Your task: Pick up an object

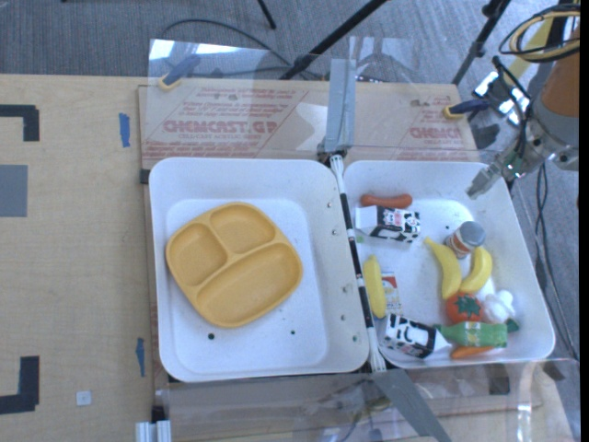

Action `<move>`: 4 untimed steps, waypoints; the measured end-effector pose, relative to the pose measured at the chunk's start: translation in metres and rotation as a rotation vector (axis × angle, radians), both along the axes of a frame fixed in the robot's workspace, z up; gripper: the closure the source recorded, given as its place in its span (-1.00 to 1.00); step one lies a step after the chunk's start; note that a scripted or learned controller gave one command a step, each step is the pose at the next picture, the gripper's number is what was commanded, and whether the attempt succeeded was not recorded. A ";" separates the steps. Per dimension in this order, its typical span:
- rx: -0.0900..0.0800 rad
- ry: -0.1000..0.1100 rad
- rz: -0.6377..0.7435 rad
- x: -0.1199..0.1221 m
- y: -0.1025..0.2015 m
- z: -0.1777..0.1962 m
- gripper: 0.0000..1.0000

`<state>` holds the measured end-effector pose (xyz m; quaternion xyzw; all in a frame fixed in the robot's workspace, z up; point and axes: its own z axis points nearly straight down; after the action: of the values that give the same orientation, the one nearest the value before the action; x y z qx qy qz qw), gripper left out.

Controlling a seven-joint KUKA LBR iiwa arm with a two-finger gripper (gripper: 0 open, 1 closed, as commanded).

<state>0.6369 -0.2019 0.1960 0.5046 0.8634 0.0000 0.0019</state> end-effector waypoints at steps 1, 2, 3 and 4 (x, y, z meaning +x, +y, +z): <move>0.004 0.008 -0.238 -0.045 0.026 -0.046 1.00; 0.004 0.008 -0.239 -0.045 0.026 -0.046 -1.00; 0.002 0.003 -0.199 -0.036 0.022 -0.083 -1.00; 0.003 0.001 -0.152 -0.061 0.030 -0.110 -1.00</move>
<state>0.5755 -0.1721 0.0858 0.5686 0.8226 0.0009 0.0010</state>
